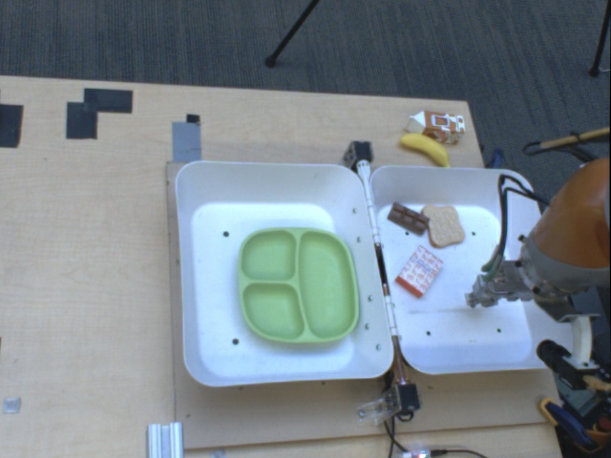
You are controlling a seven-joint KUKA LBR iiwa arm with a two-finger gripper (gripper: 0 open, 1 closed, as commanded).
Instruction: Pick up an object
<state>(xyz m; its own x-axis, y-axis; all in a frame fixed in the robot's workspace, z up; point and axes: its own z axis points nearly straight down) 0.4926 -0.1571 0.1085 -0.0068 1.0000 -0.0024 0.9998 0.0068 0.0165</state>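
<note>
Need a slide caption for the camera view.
Gripper low in right bin near red packet; green tray in left bin.

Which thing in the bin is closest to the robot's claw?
The red-and-white packet. It lies just left of the gripper, in the right bin. The tan bread slice and the brown bar sit farther away, near the bin's far edge.

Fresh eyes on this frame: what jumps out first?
The green divided plate sitting in the left bin. Next, the orange-banded arm reaching in from the right, its gripper low over the right bin, apart from the red-and-white packet, bread slice and brown bar.
</note>
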